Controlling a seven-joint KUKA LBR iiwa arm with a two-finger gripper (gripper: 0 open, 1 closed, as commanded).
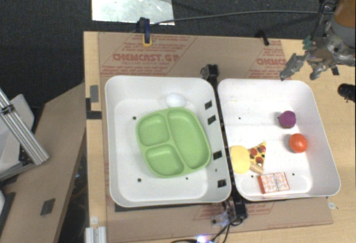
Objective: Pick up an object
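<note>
The right bin (311,97) holds a purple round object (287,119), an orange-red ball (298,143), a yellow lump (240,159), a pizza-slice toy (257,153) and a red and white packet (273,182). My gripper (303,72) hangs above the bin's far right corner, beyond its back rim. Its two fingers are spread open with nothing between them. The purple object lies nearest to it, toward the front of the bin.
In the left bin (119,125) lie a green divided plate (173,142) and, behind it, a small white object (175,100). A black hinge strip (218,125) runs between the bins. Cardboard (167,53) covers the bench behind them.
</note>
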